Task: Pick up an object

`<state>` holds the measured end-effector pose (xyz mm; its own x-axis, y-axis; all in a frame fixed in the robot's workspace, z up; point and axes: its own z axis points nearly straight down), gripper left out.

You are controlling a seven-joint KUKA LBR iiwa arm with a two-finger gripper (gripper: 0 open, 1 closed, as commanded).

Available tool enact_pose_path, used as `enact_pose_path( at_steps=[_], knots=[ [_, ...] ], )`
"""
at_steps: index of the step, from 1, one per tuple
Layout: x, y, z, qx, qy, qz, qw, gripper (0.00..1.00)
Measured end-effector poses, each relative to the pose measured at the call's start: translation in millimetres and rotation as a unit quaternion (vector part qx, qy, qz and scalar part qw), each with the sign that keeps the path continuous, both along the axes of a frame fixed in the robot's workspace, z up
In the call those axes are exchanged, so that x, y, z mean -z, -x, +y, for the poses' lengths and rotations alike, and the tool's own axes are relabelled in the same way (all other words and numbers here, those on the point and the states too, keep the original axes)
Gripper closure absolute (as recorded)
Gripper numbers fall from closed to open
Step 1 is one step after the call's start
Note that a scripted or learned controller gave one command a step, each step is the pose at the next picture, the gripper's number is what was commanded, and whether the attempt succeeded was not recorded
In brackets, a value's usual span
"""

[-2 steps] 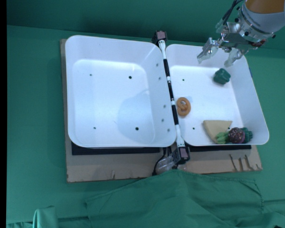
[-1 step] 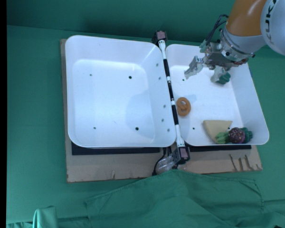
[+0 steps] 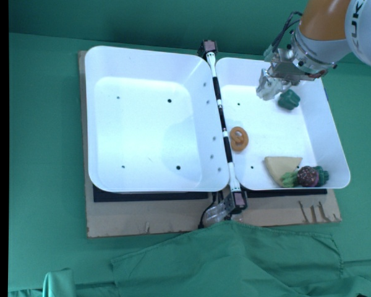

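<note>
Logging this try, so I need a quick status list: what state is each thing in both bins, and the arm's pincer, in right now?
Pincer: low over the right bin's far side, beside the green piece, nothing seen between its fingers.
Green piece: lying in the right bin, not lifted.
Orange ring: flat near the divider.
Tan wedge: lying at the near edge.
Dark red and green cluster: resting against the wedge.
Left bin: level on the bench.

I am observing two bins side by side. In the right bin, a pepper is lying at the far side, a ring near the dividing edge, a wedge and berry cluster at the near corner.
</note>
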<state>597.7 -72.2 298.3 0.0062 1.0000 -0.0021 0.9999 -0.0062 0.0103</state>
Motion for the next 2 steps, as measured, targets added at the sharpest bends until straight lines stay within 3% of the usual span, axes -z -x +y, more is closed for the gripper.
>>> enact_pose_path(
  at_steps=[1,2],
  knots=[
    [0.4,0.1,0.0,0.000,0.0000,0.001,1.0000,0.00],
    [19.0,-4.9,8.6,-0.002,-0.0005,0.005,1.0000,0.00]
  ],
)
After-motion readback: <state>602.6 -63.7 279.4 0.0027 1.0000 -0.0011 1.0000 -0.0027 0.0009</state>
